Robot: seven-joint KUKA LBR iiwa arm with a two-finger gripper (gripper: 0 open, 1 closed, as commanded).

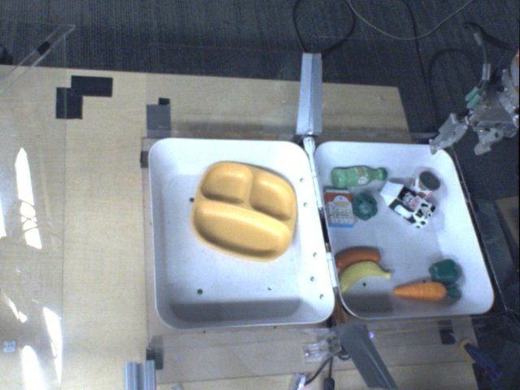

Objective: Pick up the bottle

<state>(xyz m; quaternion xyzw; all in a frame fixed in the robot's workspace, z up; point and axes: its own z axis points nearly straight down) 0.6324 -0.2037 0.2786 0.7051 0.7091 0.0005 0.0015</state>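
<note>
The bottle (357, 175) is green with a pale label and lies on its side at the back left of the right bin (467, 218), its cap pointing right. My gripper (465, 139) hovers over that bin's back right corner, well to the right of the bottle and apart from it. Its two fingers are spread open with nothing between them.
Near the bottle lie a small carton (340, 207) and a teal piece (366, 206). A black-and-white box (410, 201), a banana (364, 276), a carrot (420, 292) and a green vegetable (445, 271) share the right bin. The left bin (171, 283) holds a yellow divided tray (244, 210).
</note>
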